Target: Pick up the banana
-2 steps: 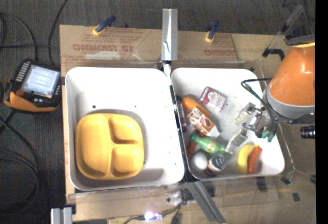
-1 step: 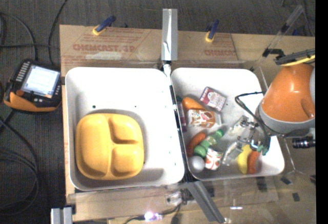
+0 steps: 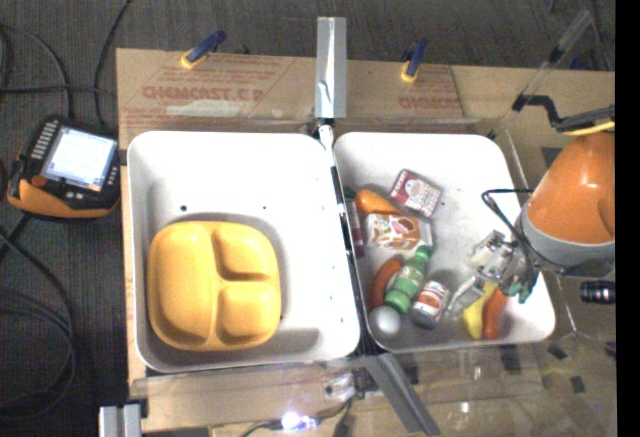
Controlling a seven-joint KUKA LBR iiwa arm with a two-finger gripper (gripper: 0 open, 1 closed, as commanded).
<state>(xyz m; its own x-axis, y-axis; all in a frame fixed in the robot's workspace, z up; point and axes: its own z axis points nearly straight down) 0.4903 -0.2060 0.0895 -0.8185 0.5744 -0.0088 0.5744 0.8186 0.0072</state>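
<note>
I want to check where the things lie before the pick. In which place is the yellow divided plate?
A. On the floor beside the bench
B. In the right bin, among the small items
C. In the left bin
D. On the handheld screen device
C: the yellow divided plate lies on the floor of the left bin, while the banana and the other small items lie in the right bin.

Two white bins. One yellow divided tray. One green bottle. One small red box. Two blue-handled clamps.
</note>
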